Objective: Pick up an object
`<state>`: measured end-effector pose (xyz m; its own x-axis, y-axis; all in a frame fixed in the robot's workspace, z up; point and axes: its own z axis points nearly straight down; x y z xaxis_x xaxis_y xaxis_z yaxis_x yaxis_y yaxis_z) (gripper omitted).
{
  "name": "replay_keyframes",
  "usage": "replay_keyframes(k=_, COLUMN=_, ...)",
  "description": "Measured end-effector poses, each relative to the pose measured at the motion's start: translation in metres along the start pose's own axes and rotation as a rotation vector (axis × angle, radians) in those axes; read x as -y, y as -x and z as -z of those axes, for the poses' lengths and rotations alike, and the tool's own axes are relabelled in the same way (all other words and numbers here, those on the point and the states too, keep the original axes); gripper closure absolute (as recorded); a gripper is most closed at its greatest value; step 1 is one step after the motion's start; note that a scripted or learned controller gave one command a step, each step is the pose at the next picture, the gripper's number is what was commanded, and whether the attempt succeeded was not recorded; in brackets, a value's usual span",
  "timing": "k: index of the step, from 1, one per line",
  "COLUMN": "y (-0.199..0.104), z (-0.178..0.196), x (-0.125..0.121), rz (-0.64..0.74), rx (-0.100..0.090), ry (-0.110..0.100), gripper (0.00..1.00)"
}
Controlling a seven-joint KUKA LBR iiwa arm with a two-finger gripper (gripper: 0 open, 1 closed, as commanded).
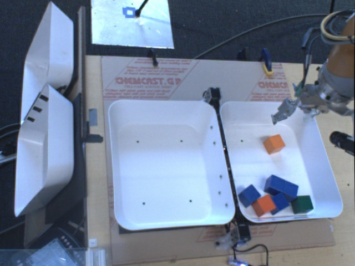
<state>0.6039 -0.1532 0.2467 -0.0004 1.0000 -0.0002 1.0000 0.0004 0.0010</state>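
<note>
Camera view: gripper [284, 113] hovers above the right bin [324, 148], finger state indeterminate. Orange cube [274, 144] lies apart, just below it. Judged light, rigid; best grasped across opposite flat faces.

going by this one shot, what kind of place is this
Probably a robot test bench in a lab: two white bins clamped to a board, toy blocks, and a robot arm with loose cables.

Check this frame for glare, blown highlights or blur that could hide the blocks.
Camera view: the right bin is bright but its blocks stay distinct; the orange block casts only a faint shadow; the metal sheet up top shows glare; the gripper looks slightly soft.
</note>
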Motion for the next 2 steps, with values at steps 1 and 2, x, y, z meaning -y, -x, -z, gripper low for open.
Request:
replay_keyframes(k=1, y=0.048, z=0.067, x=-0.009, rz=-0.003, rx=0.002, ry=0.005, gripper=0.00)
replay_keyframes(k=2, y=0.017, z=-0.063, x=-0.032, rz=0.002, rx=-0.003, ry=-0.011, gripper=0.00)
